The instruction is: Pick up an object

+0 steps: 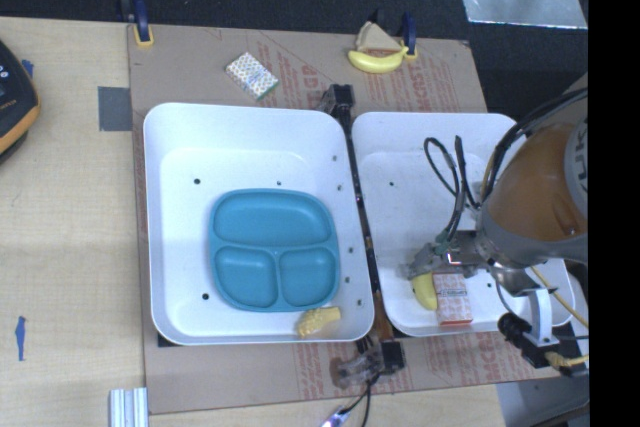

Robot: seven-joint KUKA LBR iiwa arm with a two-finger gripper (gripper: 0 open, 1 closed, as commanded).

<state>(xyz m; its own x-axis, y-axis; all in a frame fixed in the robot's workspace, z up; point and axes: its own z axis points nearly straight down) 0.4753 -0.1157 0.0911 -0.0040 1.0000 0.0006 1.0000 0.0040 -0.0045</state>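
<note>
Orange-banded arm's tool (440, 260) hangs low in the right bin (400, 145); its opening I cannot tell. Just below it lie a small carton (453, 300) and yellow piece (425, 292). Centre over one, descend straight.

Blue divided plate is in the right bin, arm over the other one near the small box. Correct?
Not quite. The camera view shows the blue divided plate in the left bin, not the right one. The rest holds: the arm is over the other bin, the right bin, near the small box.
</note>
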